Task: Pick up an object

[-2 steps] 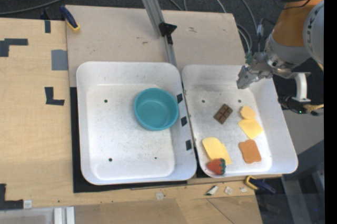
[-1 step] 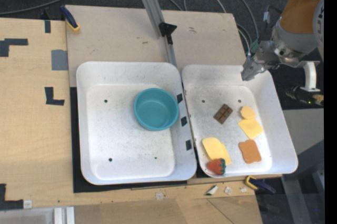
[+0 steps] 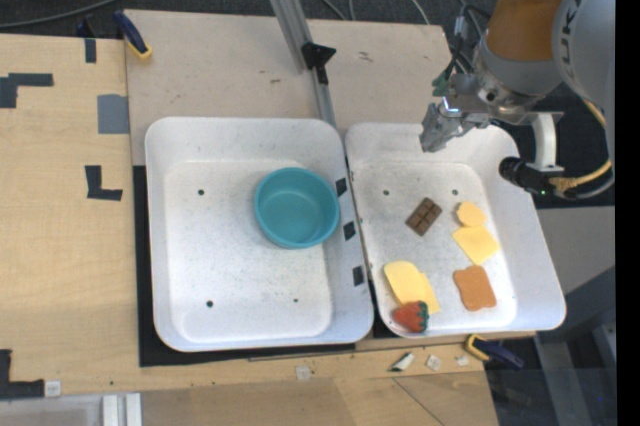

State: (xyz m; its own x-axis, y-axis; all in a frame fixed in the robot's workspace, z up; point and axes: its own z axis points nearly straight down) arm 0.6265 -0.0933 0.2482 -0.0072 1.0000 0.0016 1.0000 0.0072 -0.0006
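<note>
My gripper (image 3: 437,136) hangs over the far edge of the right bin (image 3: 530,214), with nothing visible between its tips. Below it in that bin lie a brown chocolate-like block (image 3: 424,215), two small yellow pieces (image 3: 470,214) (image 3: 476,243), an orange slab (image 3: 474,287), a pale yellow slab (image 3: 408,281) and a red strawberry-like piece (image 3: 410,317). The brown block is the closest, a short way toward the near side of the gripper. A teal bowl (image 3: 295,206) stands in the left bin (image 3: 180,214).
A slanted metal pole (image 3: 290,14) rises behind the bins, with cables on the dark floor beyond. Blue-yellow clamps (image 3: 133,35) (image 3: 490,350) hold the board at the far left corner and the near right edge.
</note>
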